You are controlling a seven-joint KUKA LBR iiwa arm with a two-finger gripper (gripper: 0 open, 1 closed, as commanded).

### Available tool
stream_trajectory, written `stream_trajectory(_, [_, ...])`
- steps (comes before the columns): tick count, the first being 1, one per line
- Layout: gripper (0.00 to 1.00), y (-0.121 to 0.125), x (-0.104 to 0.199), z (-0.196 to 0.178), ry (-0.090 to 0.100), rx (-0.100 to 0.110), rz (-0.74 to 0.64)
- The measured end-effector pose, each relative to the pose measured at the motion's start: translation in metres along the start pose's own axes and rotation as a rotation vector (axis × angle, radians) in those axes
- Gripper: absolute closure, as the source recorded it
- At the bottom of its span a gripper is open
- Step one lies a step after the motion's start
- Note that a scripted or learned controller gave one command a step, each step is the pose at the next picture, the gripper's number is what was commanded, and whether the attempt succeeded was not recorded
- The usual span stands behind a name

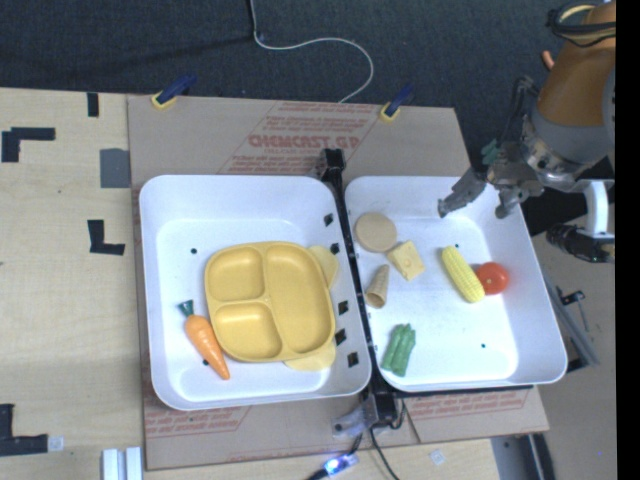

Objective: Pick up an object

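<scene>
The left bin (160, 268) is a shallow white tray with rounded corners and a smooth, slightly glossy floor. A carrot (206, 343) lies near its lower left corner, orange and tapered with a small green top, touching the edge of a yellow tray (270, 300). That tray is a matte plastic dish with soft rounded corners, divided into three compartments, and it sits on top of a paler yellow piece whose edges show at its right side and lower right. The right bin (520, 363) touches the left one along a black-clipped seam and holds six small toy foods. Near its upper left lies a flat round tan cookie (376, 231). Below it is a beige cone (377, 286), ribbed and tapered, and just right of that a pale yellow cheese wedge (406, 260). Toward the front lies a green pod (399, 349), bumpy and elongated. Further right, a yellow corn cob (462, 272) lies at a slant, its surface finely textured, touching a smooth red tomato (491, 278) at its right. The gripper (482, 197) hangs over the upper right corner of this bin, its two dark fingers spread apart with nothing between them, well apart from the corn and tomato below.
</scene>
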State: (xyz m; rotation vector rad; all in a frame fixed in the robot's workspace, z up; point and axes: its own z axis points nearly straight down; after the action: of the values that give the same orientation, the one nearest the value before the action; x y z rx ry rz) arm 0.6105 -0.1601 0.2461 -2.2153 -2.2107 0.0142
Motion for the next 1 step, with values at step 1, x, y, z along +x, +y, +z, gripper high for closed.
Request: stream_trajectory(1, [0.00, 0.0022, 0.0004, -0.0084, -0.002, -0.013, -0.003])
